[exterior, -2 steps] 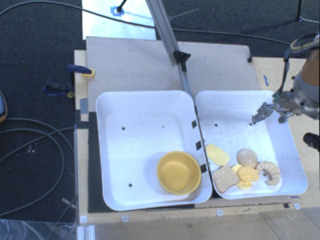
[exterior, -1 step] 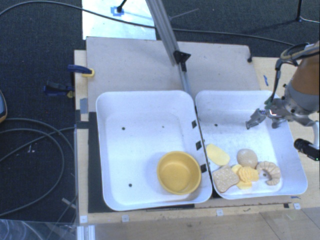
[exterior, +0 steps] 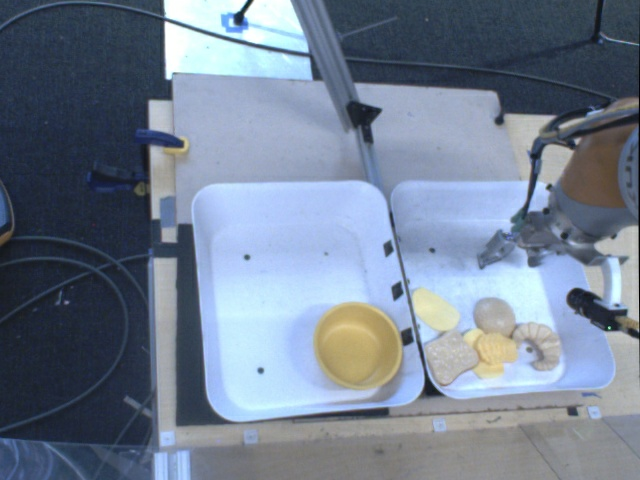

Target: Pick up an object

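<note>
- The two white bins are sitting side by side: the left bin [exterior: 230, 268] is holding a single thing, and the right bin [exterior: 450, 213] is carrying the rest, clustered toward its 6 o'clock end.
- The grey and orange arm [exterior: 600, 173] is reaching in from 3 o'clock, and its gripper [exterior: 515, 248] is hanging over the bare upper half of the right bin. Its fingers are looking spread with nothing between them, so the pick is not yet made; by this view the task is standing at its approach stage, with descent, closing and lift all left to do.
- One yellow bowl [exterior: 358, 344] is lying at about 5 o'clock in the left bin, well apart from the gripper.
- One pale yellow oval piece [exterior: 436, 309] is resting near the divider at 8 o'clock in the right bin.
- One toast slice [exterior: 449, 357] is sitting at 7 o'clock, touching its neighbours.
- One beige round roll [exterior: 494, 315] is lying nearest below the gripper, at roughly 6 o'clock from it, and seems the likeliest target.
- One croissant-like piece [exterior: 540, 344] is curling at 5 o'clock in the right bin.
- One small yellow piece [exterior: 494, 350] is sitting between toast and croissant; whether it is one item or two cannot be told.
</note>
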Robot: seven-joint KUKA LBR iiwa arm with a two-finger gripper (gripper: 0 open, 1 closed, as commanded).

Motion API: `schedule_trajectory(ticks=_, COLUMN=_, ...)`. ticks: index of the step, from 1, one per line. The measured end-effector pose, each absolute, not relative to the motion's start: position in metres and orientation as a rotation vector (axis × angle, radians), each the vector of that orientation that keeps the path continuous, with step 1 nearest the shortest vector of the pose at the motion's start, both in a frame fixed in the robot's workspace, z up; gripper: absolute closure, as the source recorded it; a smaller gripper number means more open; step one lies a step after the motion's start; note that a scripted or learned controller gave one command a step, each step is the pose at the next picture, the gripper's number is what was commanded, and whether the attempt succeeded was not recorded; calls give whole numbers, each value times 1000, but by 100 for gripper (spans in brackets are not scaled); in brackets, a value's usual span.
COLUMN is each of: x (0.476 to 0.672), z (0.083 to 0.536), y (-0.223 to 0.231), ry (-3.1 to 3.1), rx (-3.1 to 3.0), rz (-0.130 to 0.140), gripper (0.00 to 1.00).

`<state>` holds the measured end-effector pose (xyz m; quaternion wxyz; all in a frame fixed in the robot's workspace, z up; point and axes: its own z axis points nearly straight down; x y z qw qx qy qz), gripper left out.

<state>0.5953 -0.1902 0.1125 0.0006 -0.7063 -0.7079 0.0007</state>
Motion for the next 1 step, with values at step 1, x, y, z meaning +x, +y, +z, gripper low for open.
schedule_trajectory(ticks=1, x=597, z=127, y=-191, ry=-2228, rx=-2222, rz=-3, gripper=100)
